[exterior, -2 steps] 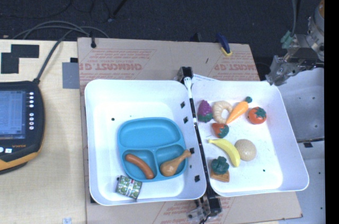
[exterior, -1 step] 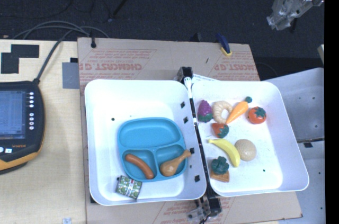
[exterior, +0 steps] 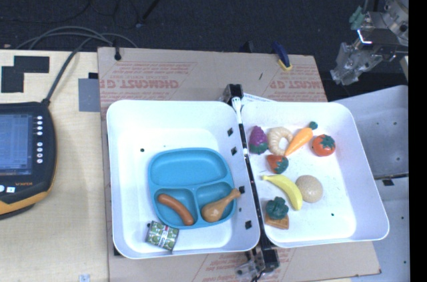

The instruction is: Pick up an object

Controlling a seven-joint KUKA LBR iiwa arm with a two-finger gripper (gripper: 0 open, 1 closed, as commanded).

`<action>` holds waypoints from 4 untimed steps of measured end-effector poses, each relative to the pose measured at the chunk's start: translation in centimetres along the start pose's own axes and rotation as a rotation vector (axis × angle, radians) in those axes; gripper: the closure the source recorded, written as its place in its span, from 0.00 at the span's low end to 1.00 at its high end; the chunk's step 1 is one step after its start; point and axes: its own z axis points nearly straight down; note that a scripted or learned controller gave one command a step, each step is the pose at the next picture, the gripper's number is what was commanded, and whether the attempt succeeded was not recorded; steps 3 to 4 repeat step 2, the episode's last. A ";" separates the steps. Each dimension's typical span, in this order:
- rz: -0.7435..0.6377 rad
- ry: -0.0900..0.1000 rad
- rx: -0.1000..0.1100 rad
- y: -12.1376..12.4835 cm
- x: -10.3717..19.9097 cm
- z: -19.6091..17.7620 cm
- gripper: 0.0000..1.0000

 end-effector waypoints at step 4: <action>-0.009 0.000 -0.007 -10.9 14.3 -3.5 1.00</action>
